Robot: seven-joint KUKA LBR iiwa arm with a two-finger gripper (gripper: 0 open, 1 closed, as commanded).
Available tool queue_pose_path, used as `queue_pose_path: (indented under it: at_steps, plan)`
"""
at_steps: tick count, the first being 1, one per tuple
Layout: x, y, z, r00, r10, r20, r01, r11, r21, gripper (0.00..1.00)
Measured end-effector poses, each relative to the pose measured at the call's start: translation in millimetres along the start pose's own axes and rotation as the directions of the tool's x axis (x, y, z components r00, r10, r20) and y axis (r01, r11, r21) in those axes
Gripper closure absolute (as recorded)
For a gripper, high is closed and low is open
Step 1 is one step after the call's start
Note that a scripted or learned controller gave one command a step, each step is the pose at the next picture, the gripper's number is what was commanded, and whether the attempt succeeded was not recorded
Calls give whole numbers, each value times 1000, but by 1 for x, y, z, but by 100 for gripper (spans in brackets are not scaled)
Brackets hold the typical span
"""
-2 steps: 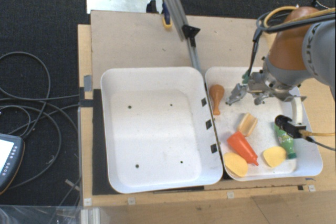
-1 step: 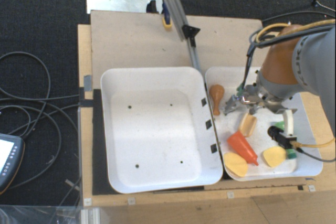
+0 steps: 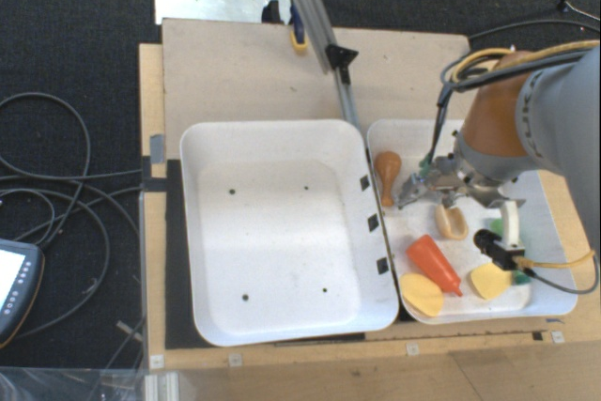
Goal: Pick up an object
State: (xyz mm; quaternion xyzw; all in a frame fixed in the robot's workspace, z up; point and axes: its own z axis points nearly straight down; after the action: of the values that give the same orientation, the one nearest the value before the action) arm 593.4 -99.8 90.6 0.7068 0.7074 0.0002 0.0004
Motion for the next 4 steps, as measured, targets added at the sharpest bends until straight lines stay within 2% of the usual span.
queue_pose_path:
  at_steps: [1, 3, 4]
  plan:
    - [0, 1, -11, 1000, 0, 0, 0, 1000, -2, 100]
    - [-10, -2, -117, 1000, -3, 1, 3, 1000, -6, 100]
    - [46, 3, -128, 1000, -10, -2, 10, 1000, -2, 100]
